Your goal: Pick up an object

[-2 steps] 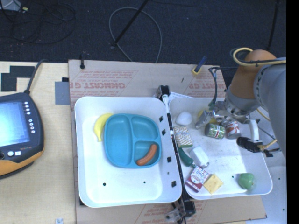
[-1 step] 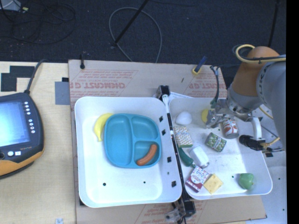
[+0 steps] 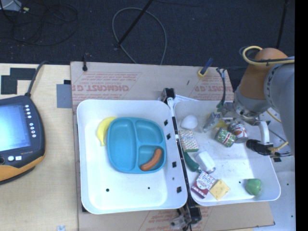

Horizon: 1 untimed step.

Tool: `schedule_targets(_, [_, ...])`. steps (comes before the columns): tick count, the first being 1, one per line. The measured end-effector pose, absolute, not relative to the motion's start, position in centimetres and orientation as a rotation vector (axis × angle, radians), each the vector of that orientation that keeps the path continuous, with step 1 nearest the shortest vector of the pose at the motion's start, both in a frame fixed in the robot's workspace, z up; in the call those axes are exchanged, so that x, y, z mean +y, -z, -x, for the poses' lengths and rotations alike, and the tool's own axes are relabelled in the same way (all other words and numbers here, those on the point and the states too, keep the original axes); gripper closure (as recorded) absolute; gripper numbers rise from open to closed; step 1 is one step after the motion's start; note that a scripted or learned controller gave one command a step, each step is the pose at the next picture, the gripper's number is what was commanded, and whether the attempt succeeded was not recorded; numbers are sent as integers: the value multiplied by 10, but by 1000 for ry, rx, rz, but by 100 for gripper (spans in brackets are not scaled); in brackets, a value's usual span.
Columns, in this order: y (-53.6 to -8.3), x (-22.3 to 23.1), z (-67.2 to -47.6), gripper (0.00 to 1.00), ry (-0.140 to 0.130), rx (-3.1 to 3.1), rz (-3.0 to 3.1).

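The arm (image 3: 269,88) is cut off by the right edge. The tool (image 3: 219,120) is too small and cluttered to resolve. The banana (image 3: 102,129) lies partly hidden under the blue divided plate (image 3: 126,146). The handheld screen unit (image 3: 17,136) is cropped at the left edge.

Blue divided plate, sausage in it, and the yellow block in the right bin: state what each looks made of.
Blue divided plate: likely moulded plastic, smooth with a soft sheen. Sausage: probably toy plastic or rubber, glossy orange-brown. Yellow block: perhaps foam or sponge, matte; too small to confirm.
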<state>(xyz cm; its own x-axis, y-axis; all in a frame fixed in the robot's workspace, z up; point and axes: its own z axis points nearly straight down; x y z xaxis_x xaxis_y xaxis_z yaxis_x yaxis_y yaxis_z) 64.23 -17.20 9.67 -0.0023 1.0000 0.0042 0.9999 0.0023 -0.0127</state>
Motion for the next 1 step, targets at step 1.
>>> schedule_targets(1, [-87, -166, -631, 0, -4, -2215, 2223])
